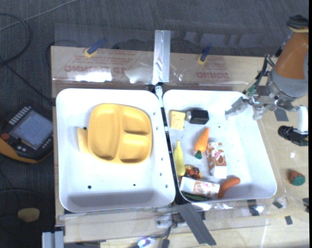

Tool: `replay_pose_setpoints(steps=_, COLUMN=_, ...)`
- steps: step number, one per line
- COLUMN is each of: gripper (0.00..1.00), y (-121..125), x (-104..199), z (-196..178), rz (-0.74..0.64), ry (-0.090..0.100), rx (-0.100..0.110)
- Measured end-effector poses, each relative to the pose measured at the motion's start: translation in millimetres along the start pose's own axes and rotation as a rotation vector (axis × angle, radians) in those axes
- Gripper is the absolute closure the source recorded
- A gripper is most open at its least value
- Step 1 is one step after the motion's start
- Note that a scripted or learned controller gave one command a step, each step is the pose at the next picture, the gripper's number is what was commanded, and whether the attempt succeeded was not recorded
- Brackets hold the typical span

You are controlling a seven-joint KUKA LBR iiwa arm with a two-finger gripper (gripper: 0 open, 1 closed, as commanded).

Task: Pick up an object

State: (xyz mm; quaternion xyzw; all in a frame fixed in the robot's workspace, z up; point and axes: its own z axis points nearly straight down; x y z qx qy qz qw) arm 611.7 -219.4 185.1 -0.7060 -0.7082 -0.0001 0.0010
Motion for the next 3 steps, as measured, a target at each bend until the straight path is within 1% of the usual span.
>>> replay_pose_setpoints(steps=1, gripper=0.0, y=-12.9, x=79.1, z=95.9, rz=0.034, ry=-0.007, rx=-0.011)
replay_pose_setpoints(steps=2, gripper=1.0, y=-11.8, x=80.4, z=85.7, rz=0.033, ry=-0.005, rx=-0.013)
replay_pose_setpoints(steps=3, gripper=1.0, y=11.6, x=138.3, z=-33.7, rz=0.003, ry=-0.003, rx=0.0)
